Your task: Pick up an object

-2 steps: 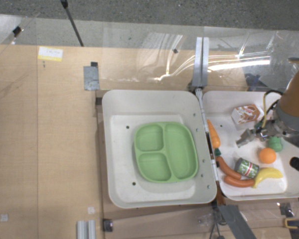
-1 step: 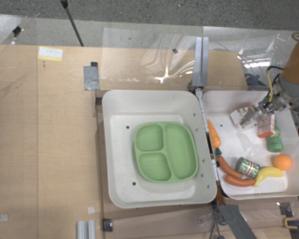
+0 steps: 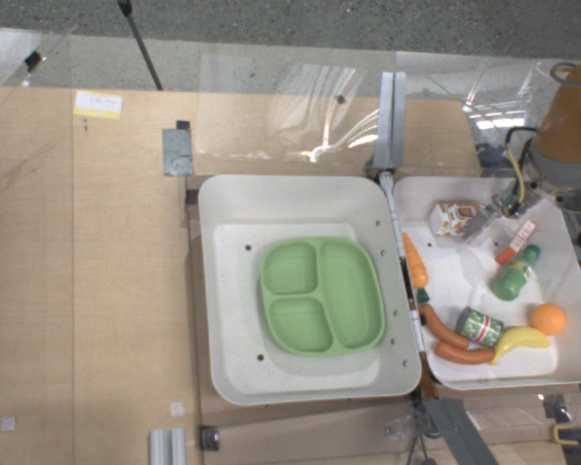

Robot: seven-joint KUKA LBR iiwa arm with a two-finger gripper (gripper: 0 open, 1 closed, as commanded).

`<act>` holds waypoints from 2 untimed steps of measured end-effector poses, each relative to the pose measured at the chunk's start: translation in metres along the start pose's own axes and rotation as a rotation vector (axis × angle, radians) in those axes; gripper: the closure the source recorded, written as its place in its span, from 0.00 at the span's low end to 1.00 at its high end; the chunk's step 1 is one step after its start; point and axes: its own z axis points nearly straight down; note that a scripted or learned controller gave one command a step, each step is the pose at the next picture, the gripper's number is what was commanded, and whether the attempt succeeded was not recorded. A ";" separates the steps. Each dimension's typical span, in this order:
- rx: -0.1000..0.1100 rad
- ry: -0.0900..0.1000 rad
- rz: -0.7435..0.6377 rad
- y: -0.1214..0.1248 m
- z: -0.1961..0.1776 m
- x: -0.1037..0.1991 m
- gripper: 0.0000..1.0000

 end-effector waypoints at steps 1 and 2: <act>-0.001 0.002 -0.009 0.003 -0.012 0.001 1.00; -0.018 -0.003 -0.093 0.038 -0.116 0.047 1.00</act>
